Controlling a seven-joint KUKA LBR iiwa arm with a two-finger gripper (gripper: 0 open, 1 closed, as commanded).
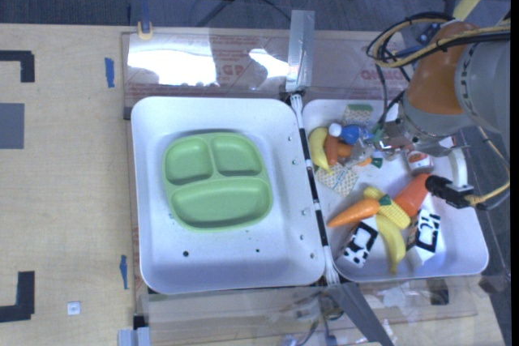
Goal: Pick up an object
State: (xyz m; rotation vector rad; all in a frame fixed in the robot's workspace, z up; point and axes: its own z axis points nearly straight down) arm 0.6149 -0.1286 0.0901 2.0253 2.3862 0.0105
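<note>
Wooden bench (65, 174) carries two white bins. Left bin (154, 255) holds a green divided plate (217, 180). Right bin (466, 251) is cluttered: toy carrot (354, 212), yellow corn (393, 215), banana (395, 243), black-and-white block (359, 243), all bunched at centre. Grey arm (486, 85) reaches in from the right; claw (381, 143) low over the bin's back corner pile, finger state can't tell.

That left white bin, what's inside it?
The left bin holds a green divided plate with three compartments, nothing visible in them. Whatever sits beneath the plate is covered.
</note>
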